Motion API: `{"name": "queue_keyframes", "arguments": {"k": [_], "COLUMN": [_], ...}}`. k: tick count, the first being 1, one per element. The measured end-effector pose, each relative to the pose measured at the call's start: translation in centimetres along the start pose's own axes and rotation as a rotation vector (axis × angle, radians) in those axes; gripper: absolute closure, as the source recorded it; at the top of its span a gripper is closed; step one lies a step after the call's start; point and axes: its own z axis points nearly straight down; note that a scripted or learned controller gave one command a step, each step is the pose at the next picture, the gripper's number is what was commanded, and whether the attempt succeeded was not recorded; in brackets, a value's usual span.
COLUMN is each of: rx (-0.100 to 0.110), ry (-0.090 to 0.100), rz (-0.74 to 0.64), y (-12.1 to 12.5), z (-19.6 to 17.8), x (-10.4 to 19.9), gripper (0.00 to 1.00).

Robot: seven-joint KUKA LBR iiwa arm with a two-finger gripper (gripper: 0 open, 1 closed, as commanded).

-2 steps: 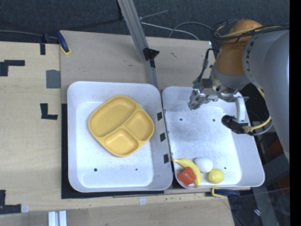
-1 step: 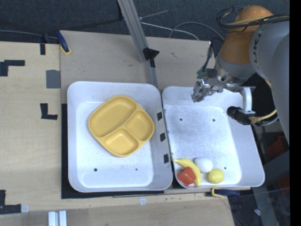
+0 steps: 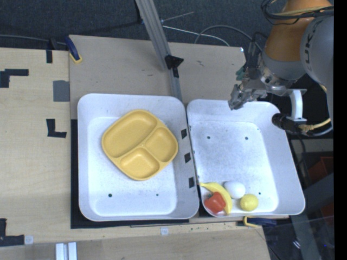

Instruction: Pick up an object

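Near edge of the table first: the right bin (image 3: 282, 145) has all the small stuff bunched in its near corner, the one next to the divider w/ the left bin. Red piece (image 3: 215, 202) sits nearest the rim, a yellow banana (image 3: 219, 191) curves over and around it, touching. Just beside those, toward the bin's right wall, a white egg-shaped item (image 3: 235, 189), and next to it a small yellow ball-like fruit (image 3: 249, 202). All four are close together, some touching; the yellow ball looks the most free-standing, on the outer end of the cluster.

Left bin (image 3: 87, 145): yellow divided plate (image 3: 140, 144) lies flat about mid-bin, three compartments, nothing in them as far as I can see. Not an easy pick, prob. too wide and flat.

Rest of the right bin's floor, mid to far, is bare.

Far side: tool (image 3: 236, 103) hangs over the far rim of the right bin, near its far-left corner, arm coming in from the right. Can't tell if the tips are apart or together; too small and dark at this angle. Nothing visible in it.

Key relation: the cluster lies straight toward the near edge from the tool, across the whole bin length, w/ only a slight offset sideways. So the move is, in my judgement, a long pull toward the near rim, then down. Banana's long axis runs roughly diagonal, near-right to far-left. Risk: crowded corner, walls close, neighbours may get nudged.
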Motion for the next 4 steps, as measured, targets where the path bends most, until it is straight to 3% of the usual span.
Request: {"name": "queue_keyframes", "arguments": {"k": [1,2,4], "rx": [-0.001,0.007,0.009], "ry": [0.000,0.002,0.001], "rz": [-0.001,-0.003,-0.005], "y": [0.1,-2.4,-5.0], "z": [-5.3,-3.3,-0.4], "x": [0.0,4.8,14.6], "gripper": [1.00,1.00,1.00]}}
